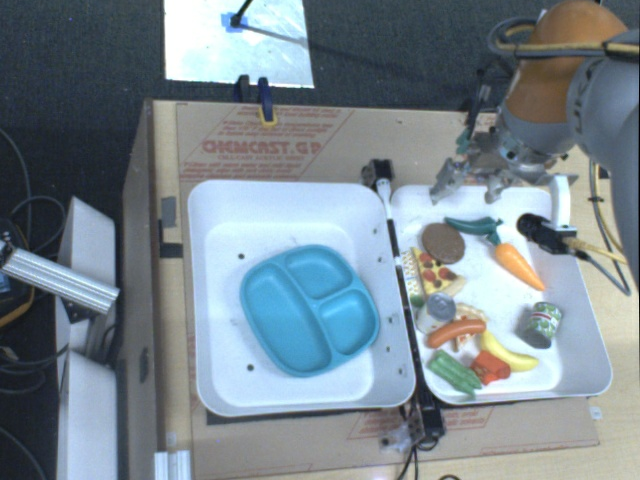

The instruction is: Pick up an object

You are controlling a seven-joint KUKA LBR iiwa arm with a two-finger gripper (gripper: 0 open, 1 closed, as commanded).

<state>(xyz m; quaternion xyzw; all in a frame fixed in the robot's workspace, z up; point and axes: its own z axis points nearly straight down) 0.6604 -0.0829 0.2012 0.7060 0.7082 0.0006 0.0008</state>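
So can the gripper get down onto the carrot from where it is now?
Probably yes: the gripper hangs over the right bin's far edge, and the carrot lies bare on top, nothing over it.

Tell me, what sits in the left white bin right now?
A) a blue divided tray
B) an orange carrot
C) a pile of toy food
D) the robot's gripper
A: the blue divided tray lies alone in the left bin, while the carrot and other toy food lie in the right bin, with the gripper above its far edge.
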